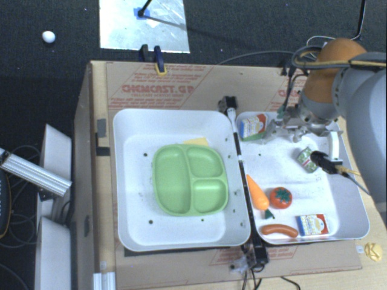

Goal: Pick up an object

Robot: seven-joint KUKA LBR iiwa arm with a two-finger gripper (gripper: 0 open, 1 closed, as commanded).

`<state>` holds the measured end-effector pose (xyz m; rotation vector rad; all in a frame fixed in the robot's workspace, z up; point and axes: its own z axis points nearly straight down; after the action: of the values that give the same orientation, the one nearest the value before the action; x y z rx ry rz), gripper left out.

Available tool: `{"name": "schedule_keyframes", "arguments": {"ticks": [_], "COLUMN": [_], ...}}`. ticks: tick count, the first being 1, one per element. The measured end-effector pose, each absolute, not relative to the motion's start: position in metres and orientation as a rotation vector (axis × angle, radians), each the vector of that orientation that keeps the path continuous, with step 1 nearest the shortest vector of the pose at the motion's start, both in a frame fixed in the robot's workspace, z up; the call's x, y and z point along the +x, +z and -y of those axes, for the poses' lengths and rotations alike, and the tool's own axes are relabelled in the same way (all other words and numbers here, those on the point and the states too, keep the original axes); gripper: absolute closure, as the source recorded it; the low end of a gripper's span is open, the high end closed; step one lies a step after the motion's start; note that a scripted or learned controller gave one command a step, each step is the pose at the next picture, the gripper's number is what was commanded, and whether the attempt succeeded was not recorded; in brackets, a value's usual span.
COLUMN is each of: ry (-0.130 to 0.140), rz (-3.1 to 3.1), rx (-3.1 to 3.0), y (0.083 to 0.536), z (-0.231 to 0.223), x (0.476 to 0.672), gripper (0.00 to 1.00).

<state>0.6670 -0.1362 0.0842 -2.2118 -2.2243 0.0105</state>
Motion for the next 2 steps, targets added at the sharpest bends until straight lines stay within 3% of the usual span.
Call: {"name": "schedule_keyframes", "arguments": {"ticks": [1,2], "ry": [0.002,0.003], "rz": [2.223,2.230], "rx": [-2.216,-2.214], "y": [0.085,0.096], "z": [0.206,0.207], "x": [0.668,0.669], "gripper": [0.00,1.00]}}
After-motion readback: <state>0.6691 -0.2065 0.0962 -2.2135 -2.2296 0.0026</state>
